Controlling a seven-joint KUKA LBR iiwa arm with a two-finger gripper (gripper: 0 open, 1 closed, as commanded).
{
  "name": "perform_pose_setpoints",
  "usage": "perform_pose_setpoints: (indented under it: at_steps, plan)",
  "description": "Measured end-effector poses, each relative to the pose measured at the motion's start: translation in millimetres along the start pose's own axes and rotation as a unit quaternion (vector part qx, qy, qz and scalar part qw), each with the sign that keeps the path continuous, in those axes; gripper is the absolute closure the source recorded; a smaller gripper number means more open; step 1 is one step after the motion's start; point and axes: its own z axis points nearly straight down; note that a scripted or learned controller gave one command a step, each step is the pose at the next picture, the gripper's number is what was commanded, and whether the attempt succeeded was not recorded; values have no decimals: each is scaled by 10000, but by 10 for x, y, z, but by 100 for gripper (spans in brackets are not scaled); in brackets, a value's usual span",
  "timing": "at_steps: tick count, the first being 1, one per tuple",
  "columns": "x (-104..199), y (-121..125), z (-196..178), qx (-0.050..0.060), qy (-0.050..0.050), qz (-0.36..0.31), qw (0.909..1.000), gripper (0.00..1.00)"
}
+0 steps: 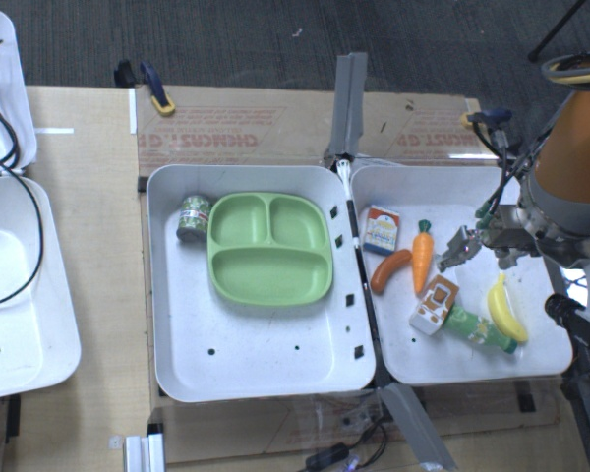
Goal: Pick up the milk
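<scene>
Arm (570, 165) reaches in from right, gripper (462, 249) angled leftward.

Both white bins (177, 362) are looking like smooth plastic with a soft sheen. The green divided plate (270, 249) is showing a matt plastic finish. The counter (88, 165) is looking like pale, flat wood or board. The milk carton (381, 230) is appearing as printed paperboard, and the banana (504, 310) is shining like glossy plastic.
</scene>
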Motion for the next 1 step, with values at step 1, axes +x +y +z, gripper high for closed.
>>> perform_pose_setpoints:
  at_steps: [1]
  plan:
    - [-73,-35,1475,7,7,87,10000,0]
